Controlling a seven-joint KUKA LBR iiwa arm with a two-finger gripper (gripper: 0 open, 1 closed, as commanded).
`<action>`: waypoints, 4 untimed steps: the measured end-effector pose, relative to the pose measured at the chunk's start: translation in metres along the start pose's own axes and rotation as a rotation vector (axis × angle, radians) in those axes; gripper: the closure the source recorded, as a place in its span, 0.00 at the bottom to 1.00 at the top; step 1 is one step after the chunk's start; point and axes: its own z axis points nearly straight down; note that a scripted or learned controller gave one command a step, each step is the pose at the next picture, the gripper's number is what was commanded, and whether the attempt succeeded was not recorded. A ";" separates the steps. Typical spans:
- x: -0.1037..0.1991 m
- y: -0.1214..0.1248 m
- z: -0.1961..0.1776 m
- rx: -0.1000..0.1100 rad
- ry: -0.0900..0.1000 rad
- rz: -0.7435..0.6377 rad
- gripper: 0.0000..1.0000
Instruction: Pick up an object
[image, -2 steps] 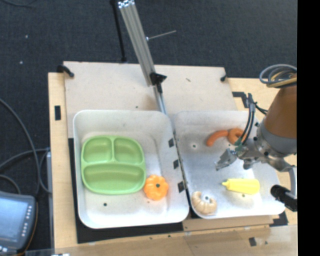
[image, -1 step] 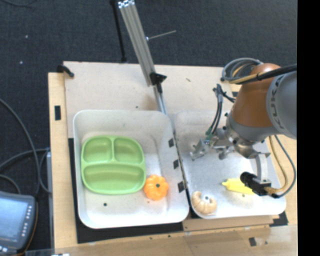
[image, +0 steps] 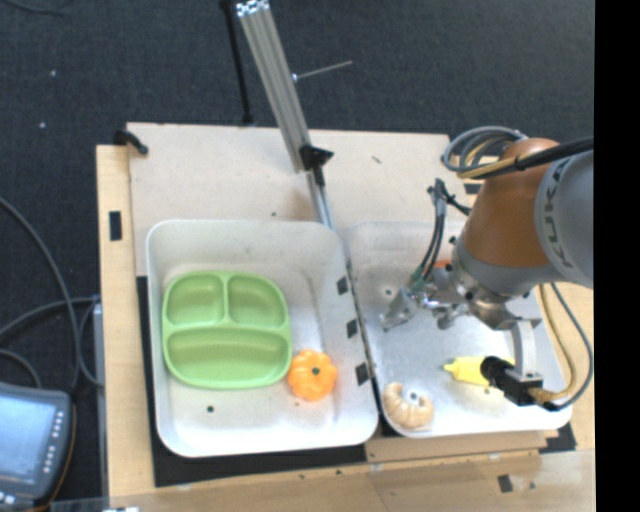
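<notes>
Nearest, a pale ribbed pumpkin (image: 410, 405) lies at the front wall of the right bin (image: 430, 348); being round and smooth, it may roll away or slip from a grasp. In the left bin (image: 250, 415), a similar orange pumpkin (image: 313, 374) sits just beside a glossy green divided plate (image: 226, 330). Further back, the gripper (image: 420, 305) is over bare floor of the right bin; I cannot tell if it is apart or together, and closing there would probably catch nothing.

My arm (image: 572, 215) is rounded grey shell with a fat orange band (image: 505, 220) above the wrist, grey cables (image: 478, 148) looped on top, thin black cables (image: 437, 225) running down to my silvery metal gripper (image: 420, 300), dark lettering (image: 549, 215) on the grey, too blurred to read.
</notes>
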 end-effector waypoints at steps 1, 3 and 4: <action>0.002 -0.038 -0.043 -0.004 0.001 0.003 0.00; 0.019 -0.039 0.003 0.003 0.001 0.002 0.00; 0.064 -0.038 0.000 -0.001 0.003 -0.006 0.00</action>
